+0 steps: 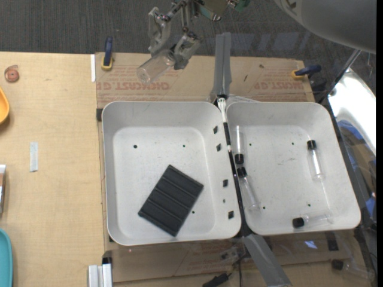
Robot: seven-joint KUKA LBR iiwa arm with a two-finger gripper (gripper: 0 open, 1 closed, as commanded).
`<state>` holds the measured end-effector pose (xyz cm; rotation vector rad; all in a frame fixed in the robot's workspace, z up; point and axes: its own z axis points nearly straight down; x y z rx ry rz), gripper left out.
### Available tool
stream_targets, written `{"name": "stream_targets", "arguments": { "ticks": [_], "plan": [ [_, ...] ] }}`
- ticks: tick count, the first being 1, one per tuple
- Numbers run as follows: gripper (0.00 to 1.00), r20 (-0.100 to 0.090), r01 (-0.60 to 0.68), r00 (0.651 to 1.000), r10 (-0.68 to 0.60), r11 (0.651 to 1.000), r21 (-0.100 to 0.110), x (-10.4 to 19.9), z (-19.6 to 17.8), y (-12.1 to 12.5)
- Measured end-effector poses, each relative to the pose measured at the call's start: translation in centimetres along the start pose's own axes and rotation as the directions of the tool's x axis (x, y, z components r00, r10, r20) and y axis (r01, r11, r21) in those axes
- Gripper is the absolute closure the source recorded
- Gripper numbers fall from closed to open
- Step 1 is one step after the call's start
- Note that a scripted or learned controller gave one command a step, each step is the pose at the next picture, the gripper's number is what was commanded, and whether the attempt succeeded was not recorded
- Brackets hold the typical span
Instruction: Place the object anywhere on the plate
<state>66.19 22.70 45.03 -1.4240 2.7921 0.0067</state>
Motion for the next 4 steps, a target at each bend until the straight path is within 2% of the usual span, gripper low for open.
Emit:
{"name": "stream_targets", "arguments": {
  "ticks": [4],
  "plan": [
    [1.00,0.020,-0.022,1.000,0.022,1.000,0.001,0.0,-3.6,-0.8]
  ]
}}
